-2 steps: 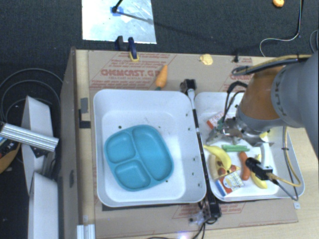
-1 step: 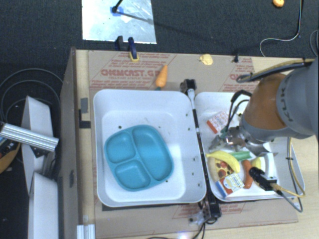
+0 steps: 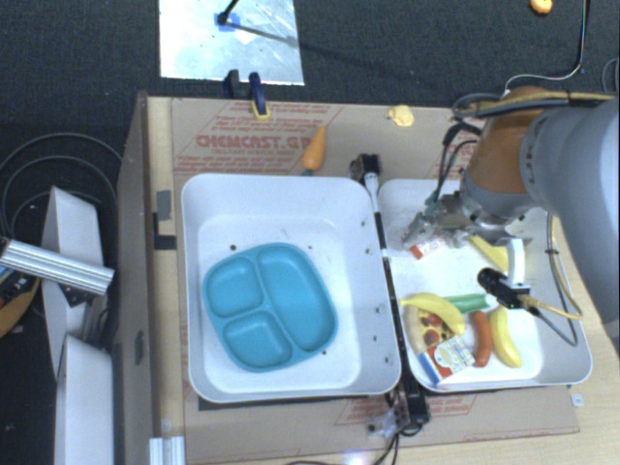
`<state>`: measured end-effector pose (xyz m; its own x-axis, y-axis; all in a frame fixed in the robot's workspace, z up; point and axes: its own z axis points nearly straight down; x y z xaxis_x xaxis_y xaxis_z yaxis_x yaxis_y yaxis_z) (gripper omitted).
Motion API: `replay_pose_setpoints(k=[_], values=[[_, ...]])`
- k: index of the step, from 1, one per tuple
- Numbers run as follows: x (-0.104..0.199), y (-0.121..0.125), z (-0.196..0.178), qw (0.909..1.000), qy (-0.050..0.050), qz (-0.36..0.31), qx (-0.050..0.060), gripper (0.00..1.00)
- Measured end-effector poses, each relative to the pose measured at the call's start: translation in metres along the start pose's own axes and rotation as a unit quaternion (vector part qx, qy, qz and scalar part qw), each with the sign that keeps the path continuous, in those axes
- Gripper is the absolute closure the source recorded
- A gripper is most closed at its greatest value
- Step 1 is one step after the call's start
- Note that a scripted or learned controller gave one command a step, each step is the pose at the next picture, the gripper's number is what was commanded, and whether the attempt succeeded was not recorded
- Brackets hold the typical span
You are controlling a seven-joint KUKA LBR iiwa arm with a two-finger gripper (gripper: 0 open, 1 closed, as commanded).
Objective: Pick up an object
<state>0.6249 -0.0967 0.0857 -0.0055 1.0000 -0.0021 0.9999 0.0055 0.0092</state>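
Arm (image 3: 542,158) reaches into the right bin (image 3: 567,361), gripper (image 3: 434,229) low over its upper left corner. Cannot tell whether it is released or clenched, or whether it grasps anything. A small white and red item (image 3: 422,248) lies just beside it. Other candidates sit nearer the front: banana (image 3: 438,307), second banana (image 3: 504,337), sausage (image 3: 481,338), flat packet (image 3: 448,356). Left bin (image 3: 199,223) holds a blue tray (image 3: 268,304). Risks: the item is thin and close to the bin wall, so the grasp may slip off or scrape the wall; a miss leaves nothing lifted.
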Motion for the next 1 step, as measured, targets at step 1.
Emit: replay_pose_setpoints(k=[1], values=[[-0.0819, -0.0670, -0.0879, 1.0000, -0.001, 0.006, 0.003, 0.00]])
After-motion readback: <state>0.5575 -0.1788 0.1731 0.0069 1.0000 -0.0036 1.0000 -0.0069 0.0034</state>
